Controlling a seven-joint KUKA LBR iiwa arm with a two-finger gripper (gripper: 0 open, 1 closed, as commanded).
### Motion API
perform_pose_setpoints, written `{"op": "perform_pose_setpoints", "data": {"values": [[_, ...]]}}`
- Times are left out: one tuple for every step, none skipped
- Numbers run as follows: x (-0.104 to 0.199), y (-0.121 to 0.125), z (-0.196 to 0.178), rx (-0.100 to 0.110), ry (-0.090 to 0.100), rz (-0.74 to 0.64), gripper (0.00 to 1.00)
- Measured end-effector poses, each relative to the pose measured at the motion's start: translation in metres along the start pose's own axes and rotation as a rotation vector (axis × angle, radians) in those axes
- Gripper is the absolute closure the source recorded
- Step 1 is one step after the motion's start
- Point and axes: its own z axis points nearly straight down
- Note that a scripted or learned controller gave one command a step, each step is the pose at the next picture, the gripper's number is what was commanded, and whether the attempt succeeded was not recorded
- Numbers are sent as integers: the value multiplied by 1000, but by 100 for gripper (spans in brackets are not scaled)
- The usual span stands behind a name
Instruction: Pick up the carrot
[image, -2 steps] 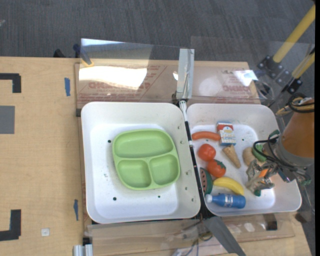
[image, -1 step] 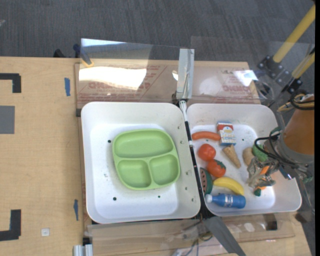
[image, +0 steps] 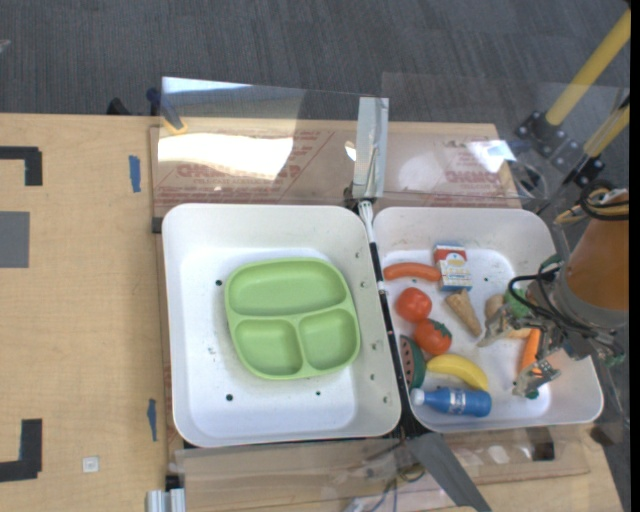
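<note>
Pictured lower right of the frame, in the right bin (image: 575, 400): the carrot (image: 528, 350), upright on a slant near the bin's right wall, with the gripper (image: 535, 345) right over it. State of the fingers impossible to tell amid the clutter. Left of the carrot: a banana (image: 458, 371), a blue bottle (image: 455, 402), tomatoes. Left bin (image: 190, 300): a green divided plate (image: 292, 318).

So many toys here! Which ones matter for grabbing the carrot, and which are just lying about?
For the job:
- carrot, in the right bin
- tool, right by the carrot

Lying about:
- green plate in the left bin
- banana
- blue bottle
- tomato
- sausage
- ice cream cone
- small carton
</note>
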Motion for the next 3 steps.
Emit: {"op": "perform_pose_setpoints", "data": {"values": [[5, 5, 11, -7, 9, -98, 0], [0, 5, -1, 0, -4, -100, 100], [-34, 73, -55, -12, 9, -79, 100]]}}
